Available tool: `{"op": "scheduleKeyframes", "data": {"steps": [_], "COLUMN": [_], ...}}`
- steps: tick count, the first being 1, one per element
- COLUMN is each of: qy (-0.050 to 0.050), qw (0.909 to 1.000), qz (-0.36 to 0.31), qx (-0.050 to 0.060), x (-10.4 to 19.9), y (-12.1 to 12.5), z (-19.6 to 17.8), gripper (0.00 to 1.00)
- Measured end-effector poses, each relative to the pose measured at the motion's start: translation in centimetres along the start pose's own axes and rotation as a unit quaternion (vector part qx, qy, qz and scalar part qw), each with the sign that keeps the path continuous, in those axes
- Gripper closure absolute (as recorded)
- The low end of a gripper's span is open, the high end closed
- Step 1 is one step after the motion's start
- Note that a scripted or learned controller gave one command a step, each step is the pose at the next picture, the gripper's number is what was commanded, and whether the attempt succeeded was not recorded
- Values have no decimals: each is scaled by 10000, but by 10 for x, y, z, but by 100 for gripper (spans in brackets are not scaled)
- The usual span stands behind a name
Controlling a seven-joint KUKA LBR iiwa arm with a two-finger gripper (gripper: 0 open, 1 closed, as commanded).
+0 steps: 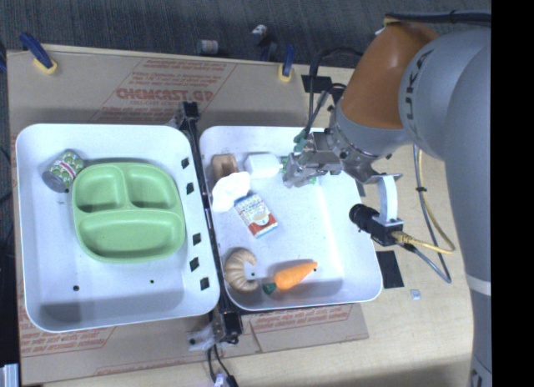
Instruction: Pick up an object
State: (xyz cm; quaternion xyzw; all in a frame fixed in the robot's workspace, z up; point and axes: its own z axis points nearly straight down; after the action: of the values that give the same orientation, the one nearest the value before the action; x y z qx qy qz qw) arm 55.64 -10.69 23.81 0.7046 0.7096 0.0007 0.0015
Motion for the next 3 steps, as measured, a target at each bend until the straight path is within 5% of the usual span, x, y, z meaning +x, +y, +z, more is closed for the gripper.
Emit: {"op": "scheduleKeyframes", "data": {"steps": [1, 2, 3], "qy": [1, 1, 8], "qw": [10000, 10000, 10000], "qz": [6, 5, 1], "qx": [20, 19, 31], "x": [-14, -14, -1], "y": [-55, -55, -37], "z": [19, 19, 147], "gripper": [100, 0, 0]}}
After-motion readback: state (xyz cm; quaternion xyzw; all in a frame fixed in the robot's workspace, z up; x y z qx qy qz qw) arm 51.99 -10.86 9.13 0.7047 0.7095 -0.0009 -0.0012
